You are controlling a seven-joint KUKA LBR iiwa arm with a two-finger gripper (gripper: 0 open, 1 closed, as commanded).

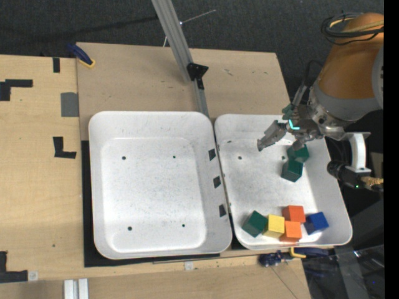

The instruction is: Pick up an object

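My gripper [283,144] hangs over the upper part of the right bin [249,185], its two fingers spread open with nothing between them. One finger [269,138] points left and the other sits by a dark green block [292,169] just below it. That block lies on the bin floor near the right wall. Along the bin's front edge sits a cluster: a green block [254,223], a yellow block [275,224], two orange blocks [294,213] [292,230] and a blue block [317,222].
The left bin [149,185] lies beside the right one. A slanted metal pole [169,20] with a black clamp [197,72] crosses the bench behind the bins. A small blue and yellow tool [81,54] lies at the far left.
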